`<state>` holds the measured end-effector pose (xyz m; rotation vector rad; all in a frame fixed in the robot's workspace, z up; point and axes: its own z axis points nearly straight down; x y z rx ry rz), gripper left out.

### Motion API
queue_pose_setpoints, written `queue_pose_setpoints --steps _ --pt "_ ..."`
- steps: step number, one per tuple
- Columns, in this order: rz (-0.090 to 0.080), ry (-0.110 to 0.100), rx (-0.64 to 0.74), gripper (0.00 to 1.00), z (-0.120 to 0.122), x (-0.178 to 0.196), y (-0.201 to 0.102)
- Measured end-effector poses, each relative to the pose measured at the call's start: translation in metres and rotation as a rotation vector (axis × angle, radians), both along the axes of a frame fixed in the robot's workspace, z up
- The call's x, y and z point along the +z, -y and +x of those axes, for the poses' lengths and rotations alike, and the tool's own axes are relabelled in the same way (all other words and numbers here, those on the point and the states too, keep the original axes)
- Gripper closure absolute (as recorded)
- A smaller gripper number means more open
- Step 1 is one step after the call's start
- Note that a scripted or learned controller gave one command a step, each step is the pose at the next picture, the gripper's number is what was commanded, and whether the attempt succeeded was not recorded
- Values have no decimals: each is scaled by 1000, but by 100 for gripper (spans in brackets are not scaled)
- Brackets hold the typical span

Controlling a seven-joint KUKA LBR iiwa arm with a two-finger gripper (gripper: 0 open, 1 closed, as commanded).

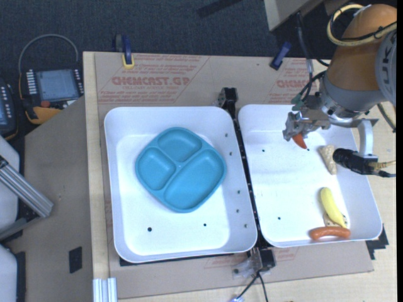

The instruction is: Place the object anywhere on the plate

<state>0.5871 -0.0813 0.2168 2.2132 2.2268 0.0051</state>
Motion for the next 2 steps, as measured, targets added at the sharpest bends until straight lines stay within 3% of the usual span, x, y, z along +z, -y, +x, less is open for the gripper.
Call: queue_pose_setpoints --steps 2 --pt "0 -7 -2 100 1 -15 -111"
